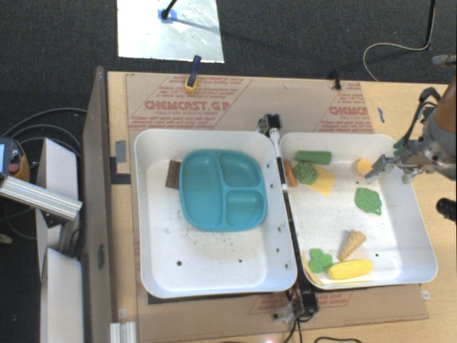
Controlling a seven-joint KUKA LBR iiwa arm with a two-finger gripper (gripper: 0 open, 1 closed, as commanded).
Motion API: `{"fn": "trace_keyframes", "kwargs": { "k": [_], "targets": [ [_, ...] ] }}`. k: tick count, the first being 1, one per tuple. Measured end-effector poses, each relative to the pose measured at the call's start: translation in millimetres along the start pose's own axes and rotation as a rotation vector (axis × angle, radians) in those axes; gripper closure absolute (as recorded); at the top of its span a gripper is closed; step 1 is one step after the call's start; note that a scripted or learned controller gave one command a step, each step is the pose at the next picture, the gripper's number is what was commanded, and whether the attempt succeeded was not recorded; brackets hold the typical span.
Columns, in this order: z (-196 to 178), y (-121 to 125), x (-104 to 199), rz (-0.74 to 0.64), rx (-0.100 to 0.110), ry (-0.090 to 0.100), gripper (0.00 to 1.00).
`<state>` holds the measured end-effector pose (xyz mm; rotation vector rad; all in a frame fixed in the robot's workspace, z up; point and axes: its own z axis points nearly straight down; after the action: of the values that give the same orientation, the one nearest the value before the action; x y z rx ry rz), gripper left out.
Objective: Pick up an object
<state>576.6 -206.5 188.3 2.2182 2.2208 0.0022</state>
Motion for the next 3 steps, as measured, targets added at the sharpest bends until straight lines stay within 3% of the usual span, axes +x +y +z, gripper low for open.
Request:
{"fn": "trace_keyframes", "kwargs": {
  "k": [1,2,3],
  "targets": [
    [95,12,21,-0.004,-0.001,0.0,0.0],
    [88,45,12,-0.003,-0.002,0.0,0.0],
    [104,11,0,-0.001,0.001,0.0,0.0]
  ]
}}
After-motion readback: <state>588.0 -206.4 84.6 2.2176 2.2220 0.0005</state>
